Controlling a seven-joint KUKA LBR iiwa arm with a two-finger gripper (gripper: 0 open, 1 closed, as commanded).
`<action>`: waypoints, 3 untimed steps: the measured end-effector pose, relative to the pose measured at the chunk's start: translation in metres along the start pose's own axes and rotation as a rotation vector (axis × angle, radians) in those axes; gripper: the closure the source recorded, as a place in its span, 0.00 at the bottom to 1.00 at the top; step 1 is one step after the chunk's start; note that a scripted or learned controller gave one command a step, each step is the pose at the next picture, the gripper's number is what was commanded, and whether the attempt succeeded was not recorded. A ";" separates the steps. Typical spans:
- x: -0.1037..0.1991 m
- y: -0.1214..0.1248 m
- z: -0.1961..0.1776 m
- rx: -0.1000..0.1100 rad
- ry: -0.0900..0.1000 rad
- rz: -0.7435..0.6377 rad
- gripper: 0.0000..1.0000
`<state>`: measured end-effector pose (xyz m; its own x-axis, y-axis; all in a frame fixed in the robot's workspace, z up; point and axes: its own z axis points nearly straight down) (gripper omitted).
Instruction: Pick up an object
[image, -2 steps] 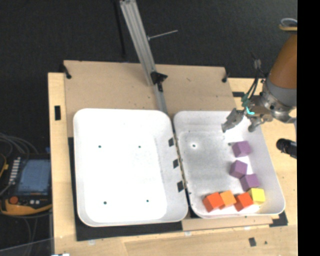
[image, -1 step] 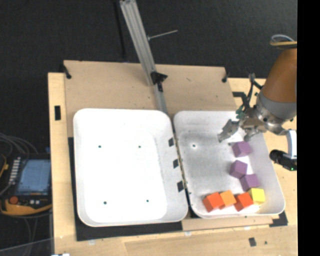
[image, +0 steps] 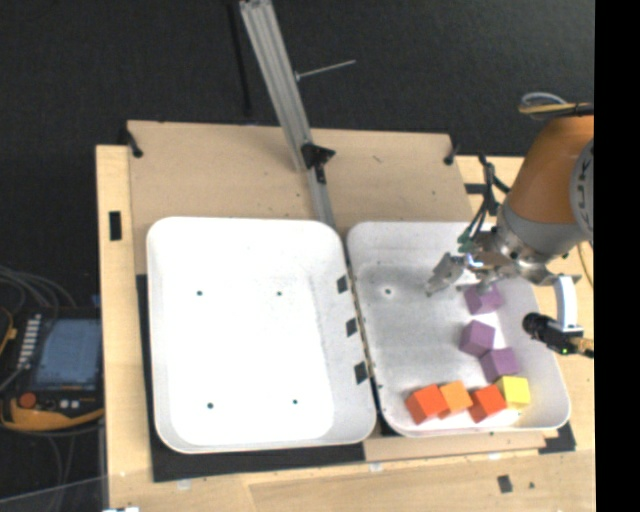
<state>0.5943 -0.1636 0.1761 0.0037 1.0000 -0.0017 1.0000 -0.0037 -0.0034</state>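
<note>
Camera view, left to right: left white bin bears no loose items on its floor. Right white bin holds the blocks. Near its front wall sit an orange-red block, an orange block, a red block and a yellow block, close together in a row. Behind them stand three purple blocks, one partly under the wrist. Gripper hangs over the bin's rear half, fingers spread apart, nothing between them, apart from the nearest purple block.
</note>
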 end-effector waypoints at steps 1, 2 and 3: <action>0.008 0.004 0.053 0.001 0.000 -0.003 0.00; 0.007 0.006 0.038 -0.009 0.001 0.003 1.00; 0.015 0.005 -0.019 -0.011 0.001 -0.007 1.00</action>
<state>0.5994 -0.1486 0.1950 -0.0030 1.0000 -0.0012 1.0000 0.0030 0.0075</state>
